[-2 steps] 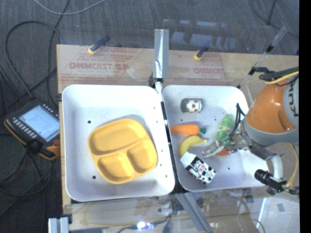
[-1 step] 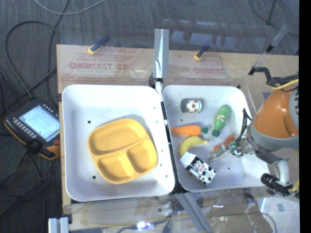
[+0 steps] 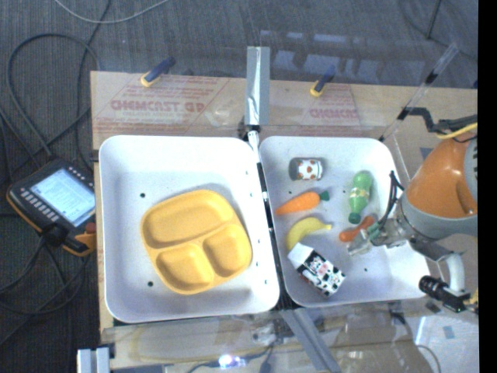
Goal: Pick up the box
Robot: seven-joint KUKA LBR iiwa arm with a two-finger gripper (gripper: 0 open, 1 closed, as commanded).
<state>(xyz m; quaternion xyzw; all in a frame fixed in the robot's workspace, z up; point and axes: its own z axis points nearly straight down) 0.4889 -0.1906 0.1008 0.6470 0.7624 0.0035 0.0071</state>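
**Arm low over right bin; box lies apart at front edge**

Bench [image 3: 109,103]: brown board top, two shallow white bins side by side, a yellow clamp at each of the two back spots.

Left bin [image 3: 124,286]: holds a yellow divided tray [image 3: 196,240], three compartments, lying slightly turned, roughly centred.

Arm [image 3: 444,186]: comes in from the right, orange band bulking over the right bin's right wall. Wrist hangs low over the bin's right half.

Right bin [image 3: 380,282]: several small things scattered across it.

Box [image 3: 318,269]: white with black and red print, lying tilted near the bin's front left, just below the banana [image 3: 307,229]. Well clear of the pincer.

Carrot [image 3: 298,203]: orange, green tip pointing right, just above the banana.

Green bottle [image 3: 359,193]: lying in the upper right part, near the arm.

Small can [image 3: 307,169]: white and brown label, at the bin's back.

Pincer [image 3: 363,236]: down beside a small orange-red item [image 3: 356,229], below the green bottle. Whether the fingers are apart or closed cannot be told; too blurred and crowded there.

Handheld pendant [image 3: 56,200]: on the floor, left of the bench, screen lit.
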